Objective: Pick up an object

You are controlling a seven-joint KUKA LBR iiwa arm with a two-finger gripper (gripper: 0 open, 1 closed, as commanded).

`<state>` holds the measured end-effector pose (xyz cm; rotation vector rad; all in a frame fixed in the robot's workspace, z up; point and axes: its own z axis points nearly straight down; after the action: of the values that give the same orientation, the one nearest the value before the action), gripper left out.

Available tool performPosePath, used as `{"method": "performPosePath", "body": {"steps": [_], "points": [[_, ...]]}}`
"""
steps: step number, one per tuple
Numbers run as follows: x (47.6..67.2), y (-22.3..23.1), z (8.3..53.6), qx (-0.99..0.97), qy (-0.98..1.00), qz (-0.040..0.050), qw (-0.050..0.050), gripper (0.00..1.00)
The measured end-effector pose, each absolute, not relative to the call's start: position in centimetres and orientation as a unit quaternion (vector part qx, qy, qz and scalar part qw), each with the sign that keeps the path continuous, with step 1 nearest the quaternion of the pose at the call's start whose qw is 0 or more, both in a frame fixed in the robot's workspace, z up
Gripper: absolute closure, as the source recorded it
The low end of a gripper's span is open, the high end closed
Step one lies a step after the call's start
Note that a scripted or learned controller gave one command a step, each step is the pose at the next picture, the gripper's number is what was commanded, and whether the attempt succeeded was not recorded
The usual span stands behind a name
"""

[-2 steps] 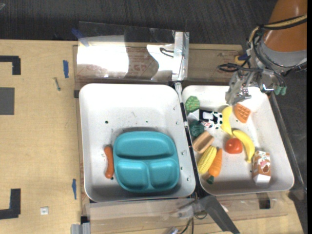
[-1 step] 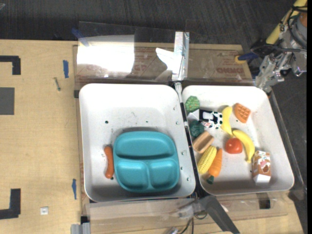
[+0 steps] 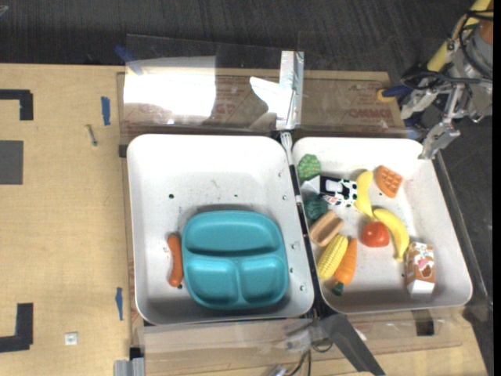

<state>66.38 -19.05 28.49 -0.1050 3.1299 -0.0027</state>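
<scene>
**Arm parked off the corner, toys waiting in the right bin**

From where I stand, the gripper (image 3: 438,135) hangs off the far right corner of the right bin (image 3: 446,210), outside its rim, with nothing between its fingers; they look slightly apart, one pale fingertip pointing down towards the bin's edge.

All the loose toys sit in that right bin. Near its middle lies a red tomato (image 3: 376,234), touching a yellow banana (image 3: 394,229) that curves along its right side. A second banana (image 3: 362,193) lies just beyond the tomato, next to an orange waffle-like piece (image 3: 388,180). On the tomato's left are a hot dog (image 3: 325,228), a corn cob (image 3: 332,257) and a carrot (image 3: 347,262), the last two side by side. A small juice carton (image 3: 421,268) stands at the bin's near right corner. Green vegetables (image 3: 308,166) crowd the wall shared with the left bin (image 3: 156,171).

That left bin holds a teal divided plate (image 3: 233,258) with an orange sausage (image 3: 176,260) just beside it.
</scene>
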Motion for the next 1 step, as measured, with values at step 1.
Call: {"method": "performPosePath", "body": {"steps": [1], "points": [[62.13,-17.66,11.43,0.000,1.000,-0.0019,0.012,0.00]]}}
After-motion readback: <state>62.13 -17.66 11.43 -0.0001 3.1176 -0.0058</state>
